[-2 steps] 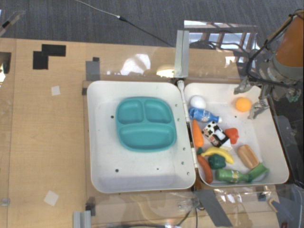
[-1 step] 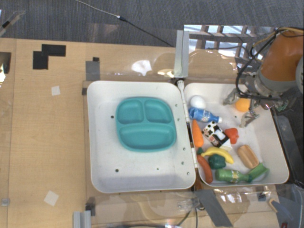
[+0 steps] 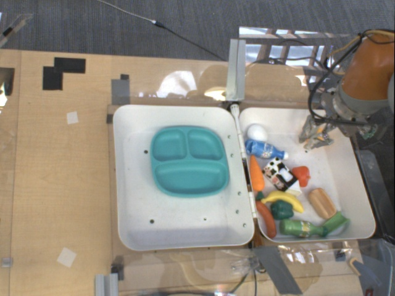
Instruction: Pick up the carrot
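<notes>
Carrot (image 3: pixel 256 172) is a slim orange stick, tapered, lying roughly upright in the frame along the left wall of the right bin (image 3: pixel 364 227), centre-right of the picture, just below the blue bottle (image 3: pixel 264 148) and left of the black-and-white cow toy (image 3: pixel 279 172). Its lower end sits near the yellow banana (image 3: pixel 285 200) and the red sausage-shaped piece (image 3: pixel 265 217). A white egg (image 3: pixel 256 131) is above the bottle. Also in that bin: red pepper (image 3: pixel 300 175), tan bread roll (image 3: pixel 321 203), dark green round item (image 3: pixel 281 210), green cucumber-like pieces (image 3: pixel 311 228) along the bottom. Left bin (image 3: pixel 133 227) holds a teal divided tray (image 3: pixel 189 160), mid-frame. Gripper (image 3: pixel 316 139) hangs at the upper right of the right bin, over bare white floor, well apart from the carrot; the fingers look slightly parted with nothing between them. Grey arm with orange band (image 3: pixel 370 66) comes in from the upper right corner.
</notes>
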Motion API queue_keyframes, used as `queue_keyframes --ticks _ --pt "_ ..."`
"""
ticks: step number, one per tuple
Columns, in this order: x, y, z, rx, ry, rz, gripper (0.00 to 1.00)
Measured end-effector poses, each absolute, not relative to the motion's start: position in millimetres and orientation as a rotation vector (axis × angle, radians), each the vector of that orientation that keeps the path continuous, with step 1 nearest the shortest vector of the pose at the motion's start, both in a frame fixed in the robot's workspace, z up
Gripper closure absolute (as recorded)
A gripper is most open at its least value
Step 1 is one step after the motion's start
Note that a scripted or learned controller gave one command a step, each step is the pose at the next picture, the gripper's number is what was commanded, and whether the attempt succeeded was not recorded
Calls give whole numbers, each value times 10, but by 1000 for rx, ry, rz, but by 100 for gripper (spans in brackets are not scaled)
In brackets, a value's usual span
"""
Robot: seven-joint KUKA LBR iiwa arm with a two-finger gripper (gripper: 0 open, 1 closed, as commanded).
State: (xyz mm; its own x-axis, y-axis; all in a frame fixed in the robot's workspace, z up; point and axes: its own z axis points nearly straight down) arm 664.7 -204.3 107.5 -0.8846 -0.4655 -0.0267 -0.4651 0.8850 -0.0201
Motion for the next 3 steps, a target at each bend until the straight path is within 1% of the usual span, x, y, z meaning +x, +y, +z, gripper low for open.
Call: queue_keyframes --ticks 1,2,3 --pt "6724 -1523 890 -45 3129 0 100" --pt "6764 -1519 1045 -51 3114 -4 100" --pt "6737 -2073 932 -713 3040 -13 100"
